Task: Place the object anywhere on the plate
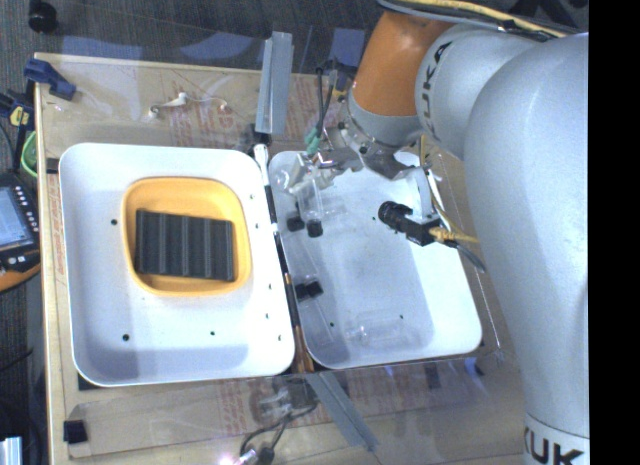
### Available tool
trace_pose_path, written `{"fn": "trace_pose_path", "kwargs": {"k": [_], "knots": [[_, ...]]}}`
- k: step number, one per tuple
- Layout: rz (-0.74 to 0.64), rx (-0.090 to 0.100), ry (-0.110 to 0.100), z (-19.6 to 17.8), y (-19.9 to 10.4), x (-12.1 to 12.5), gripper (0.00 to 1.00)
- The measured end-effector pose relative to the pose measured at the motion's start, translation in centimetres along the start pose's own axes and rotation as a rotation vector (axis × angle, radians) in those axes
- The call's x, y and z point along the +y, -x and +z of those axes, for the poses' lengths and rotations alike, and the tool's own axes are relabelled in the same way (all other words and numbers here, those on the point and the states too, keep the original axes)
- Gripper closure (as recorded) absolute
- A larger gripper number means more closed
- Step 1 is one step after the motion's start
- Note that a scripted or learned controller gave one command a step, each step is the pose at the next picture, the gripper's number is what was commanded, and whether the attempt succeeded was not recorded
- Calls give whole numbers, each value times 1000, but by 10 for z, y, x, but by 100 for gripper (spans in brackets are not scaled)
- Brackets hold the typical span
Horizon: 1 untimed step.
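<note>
A yellow plate (187, 196) with rounded corners lies in the left bin (90, 283). A dark grey ridged block (186, 245) rests on its middle. My gripper (305, 223) hangs over the upper left corner of the right bin (440, 303), close to the divider between the bins. Its two black fingertips (295, 222) stand a little apart, with white bin floor showing between them and nothing held. A small black piece (308, 289) lies on the right bin floor just below the gripper, near the divider.
A faint transparent thing (375, 332) lies near the front of the right bin. The big grey arm and its orange band (400, 63) cover the bench's right side. A black cable fitting (405, 221) juts over the right bin.
</note>
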<state>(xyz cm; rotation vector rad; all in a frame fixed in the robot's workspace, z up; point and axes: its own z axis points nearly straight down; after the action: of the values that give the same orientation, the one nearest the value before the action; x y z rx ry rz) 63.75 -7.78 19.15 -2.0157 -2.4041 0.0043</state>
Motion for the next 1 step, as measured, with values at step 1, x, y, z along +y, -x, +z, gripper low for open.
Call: {"fn": "trace_pose_path", "kwargs": {"k": [1], "knots": [[-115,0,-1,1,-32,-12,100]]}}
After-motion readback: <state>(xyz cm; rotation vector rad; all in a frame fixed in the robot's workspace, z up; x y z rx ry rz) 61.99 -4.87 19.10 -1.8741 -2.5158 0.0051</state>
